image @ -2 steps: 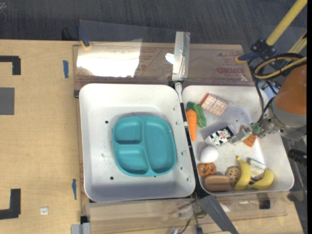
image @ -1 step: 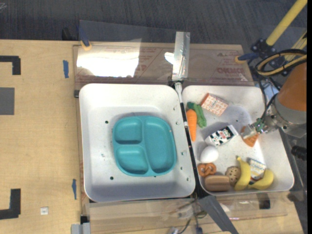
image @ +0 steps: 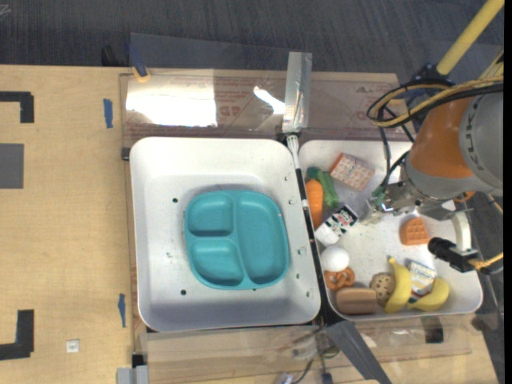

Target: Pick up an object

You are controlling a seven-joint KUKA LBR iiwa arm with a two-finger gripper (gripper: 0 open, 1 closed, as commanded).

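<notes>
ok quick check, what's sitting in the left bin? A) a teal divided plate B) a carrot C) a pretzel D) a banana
A: the teal divided plate lies in the middle of the left bin, while the banana, carrot and pretzel are all in the right bin.

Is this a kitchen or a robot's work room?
Probably a robot lab: a grey arm reaches over two white bins, and the food, like the banana, looks like toys.
</notes>
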